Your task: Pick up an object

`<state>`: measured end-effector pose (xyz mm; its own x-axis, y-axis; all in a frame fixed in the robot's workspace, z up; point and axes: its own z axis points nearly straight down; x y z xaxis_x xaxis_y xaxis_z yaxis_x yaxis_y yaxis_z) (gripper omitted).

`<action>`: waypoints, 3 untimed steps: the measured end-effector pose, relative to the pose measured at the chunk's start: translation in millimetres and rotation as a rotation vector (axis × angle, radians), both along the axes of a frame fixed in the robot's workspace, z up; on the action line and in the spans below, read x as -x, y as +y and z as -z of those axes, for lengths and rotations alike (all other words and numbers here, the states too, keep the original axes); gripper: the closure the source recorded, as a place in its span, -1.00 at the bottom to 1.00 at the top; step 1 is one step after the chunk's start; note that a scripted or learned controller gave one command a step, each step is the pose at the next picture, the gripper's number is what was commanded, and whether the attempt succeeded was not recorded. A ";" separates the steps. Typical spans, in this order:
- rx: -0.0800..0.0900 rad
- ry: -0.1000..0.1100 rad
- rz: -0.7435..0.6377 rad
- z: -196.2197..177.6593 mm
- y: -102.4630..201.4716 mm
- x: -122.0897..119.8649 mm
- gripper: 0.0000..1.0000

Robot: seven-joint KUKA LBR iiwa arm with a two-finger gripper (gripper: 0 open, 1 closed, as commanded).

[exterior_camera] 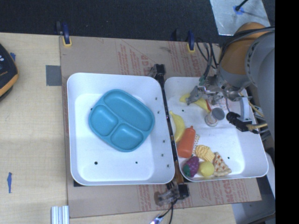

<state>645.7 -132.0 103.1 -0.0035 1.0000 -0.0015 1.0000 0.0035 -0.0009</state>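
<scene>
A tan surface [32, 139] (brown cardboard [117, 55] clamped on top) carried two bins; dark carpet [117, 6] lay at twelve o'clock. The pincer [212, 97] was too blurred to tell its spread.

The grey arm [259, 55] reaches in from three o'clock. Its gripper [212, 107] hangs low, wrist pointing toward nine o'clock.

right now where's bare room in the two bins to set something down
Left bin: bare floor in front of and beside the blue divided plate. Right bin: a bare patch right of the orange bottle. Crowded: its front-left corner of toy food and under the gripper.
</scene>
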 end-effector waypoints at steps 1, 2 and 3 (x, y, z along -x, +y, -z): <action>-0.001 0.001 0.001 -30.7 -53.0 -8.3 -1.00; 0.000 0.002 -0.001 11.1 -46.0 31.7 -1.00; -0.002 0.001 -0.002 10.7 -50.3 -4.4 -1.00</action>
<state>650.2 -182.3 92.4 -0.0053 1.0000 0.0000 1.0000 0.0053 -0.0020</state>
